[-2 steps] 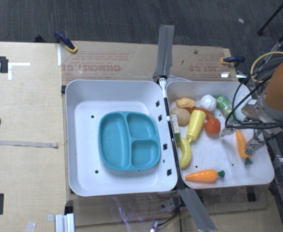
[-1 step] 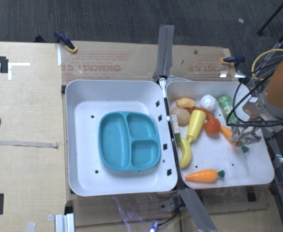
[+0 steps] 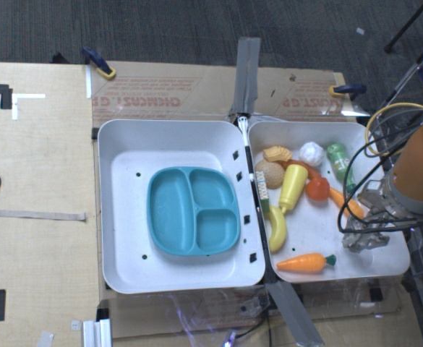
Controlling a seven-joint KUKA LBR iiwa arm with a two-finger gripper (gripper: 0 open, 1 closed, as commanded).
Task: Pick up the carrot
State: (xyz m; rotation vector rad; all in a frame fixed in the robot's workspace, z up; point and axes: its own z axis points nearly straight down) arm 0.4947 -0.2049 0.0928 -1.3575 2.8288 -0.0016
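Observation:
The carrot [image 3: 303, 264] is orange with a green stub at its right end. It lies flat near the front wall of the right bin [image 3: 385, 266]. My gripper [image 3: 361, 238] hangs low over the right side of that bin, to the right of the carrot and slightly behind it, apart from it. A second, thinner orange piece [image 3: 343, 201] lies just behind the gripper, partly covered by cables. The arm's orange band [image 3: 419, 166] is at the right edge.
The right bin also holds a yellow bottle [image 3: 293, 186], a banana [image 3: 275, 227], a red tomato [image 3: 317, 188], a green bottle [image 3: 337, 160], a white garlic [image 3: 311, 152] and bread pieces [image 3: 275, 154]. A teal divided plate [image 3: 194, 210] sits in the left bin [image 3: 117, 194].

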